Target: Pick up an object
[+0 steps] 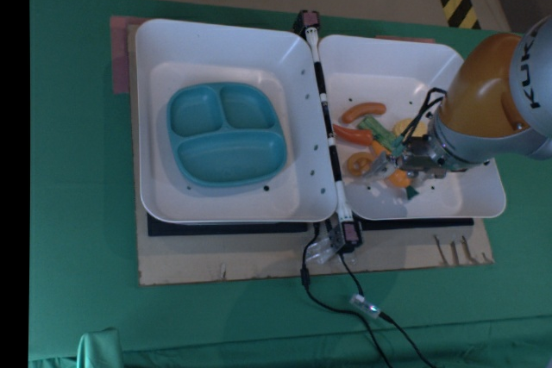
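Several small toy foods lie in the right bin [466, 201]: an orange sausage [363, 110], a red-orange piece [352, 134], a green piece [375, 130], an orange round piece [358, 165] and a yellow piece [403, 127]. My gripper [390, 167] is low over this pile, at its right side, coming from the right. Its fingers sit among the orange and green pieces, and I cannot make out how they stand. Another orange piece [398, 179] and a green bit [411, 193] lie just under the wrist.
The left bin [155, 99] holds a teal divided plate [227, 134]. A black-and-white divider bar [323, 112] runs between the bins. Cables [345, 280] trail off the bench front. The arm's orange band [483, 90] covers the right bin's right part.
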Available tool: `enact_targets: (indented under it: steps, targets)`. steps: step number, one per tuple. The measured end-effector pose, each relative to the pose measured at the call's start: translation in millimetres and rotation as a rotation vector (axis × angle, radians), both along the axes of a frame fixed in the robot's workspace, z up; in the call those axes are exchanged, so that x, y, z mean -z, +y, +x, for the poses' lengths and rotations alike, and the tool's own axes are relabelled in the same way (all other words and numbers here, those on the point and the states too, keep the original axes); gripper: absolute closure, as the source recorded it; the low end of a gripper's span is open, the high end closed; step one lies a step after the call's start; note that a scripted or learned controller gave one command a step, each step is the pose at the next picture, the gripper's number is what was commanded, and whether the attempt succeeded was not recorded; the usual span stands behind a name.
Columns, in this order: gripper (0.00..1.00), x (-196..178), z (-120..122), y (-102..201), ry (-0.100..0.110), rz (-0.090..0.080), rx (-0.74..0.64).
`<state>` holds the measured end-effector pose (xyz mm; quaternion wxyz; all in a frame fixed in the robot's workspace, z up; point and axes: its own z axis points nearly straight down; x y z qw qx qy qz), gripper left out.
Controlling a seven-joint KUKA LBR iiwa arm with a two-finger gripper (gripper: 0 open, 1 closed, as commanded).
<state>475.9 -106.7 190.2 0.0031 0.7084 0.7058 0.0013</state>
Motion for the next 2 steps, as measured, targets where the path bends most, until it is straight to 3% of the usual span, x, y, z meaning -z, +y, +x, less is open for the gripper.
enact_targets:
  steps: [1, 2]
  targets:
    - [1.0, -10.6, 0.5, -1.6, -0.003, -0.003, 0.005]
    - [1.0, -104.3, 0.0, 33.8, 0.006, 0.002, -0.001]
